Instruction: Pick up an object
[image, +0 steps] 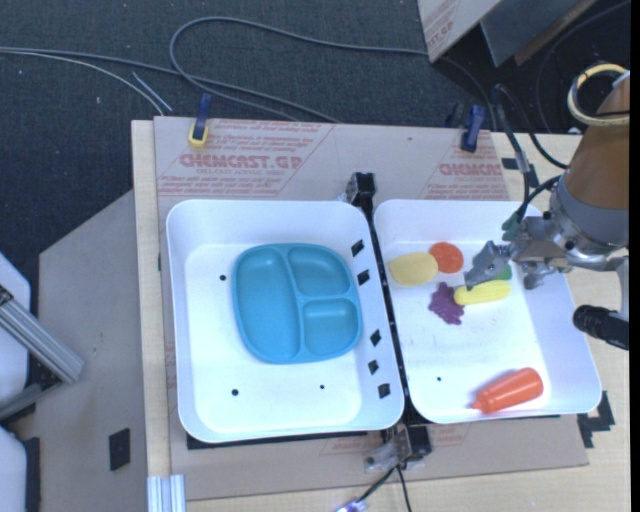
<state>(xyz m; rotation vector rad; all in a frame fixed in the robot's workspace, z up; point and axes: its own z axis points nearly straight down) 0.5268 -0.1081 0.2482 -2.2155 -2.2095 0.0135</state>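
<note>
— Where does the arm (600, 170) sit?

— It reaches in from the right side of the camera view, grey with its orange part high up, and bends down over the right bin (560, 400). The gripper (490, 265) hangs low at the upper middle of that bin, right at a small yellow piece (483, 293) shaped like a banana or corn cob.

— Is the claw clenched on it?

— That cannot be told from this angle. The grey tip lies just above the yellow piece and may touch it, yet nothing shows plainly between the tips.

— What else lies in that bin?

— A pale yellow lemon-like object (413, 267) lies to the left of the gripper, with an orange round object (447, 257) touching it on its right. A purple bunch (446, 303), like toy grapes, lies just below those two and beside the left end of the small yellow piece. An orange carrot-like object (510, 389) lies well apart from the rest, near the lower rim of the bin.

— And the other bin?

— The left bin (190, 330) holds a blue divided plate (297, 302) with three compartments — it lies flat near the middle, tilted a little askew. Both bins rest on a cardboard sheet (250, 155) with red lettering, held at its far edge by a yellow clamp (200, 128) on the left and a blue clamp (472, 128) on the right. Cables (230, 60) trail over the dark floor beyond the bench.
</note>
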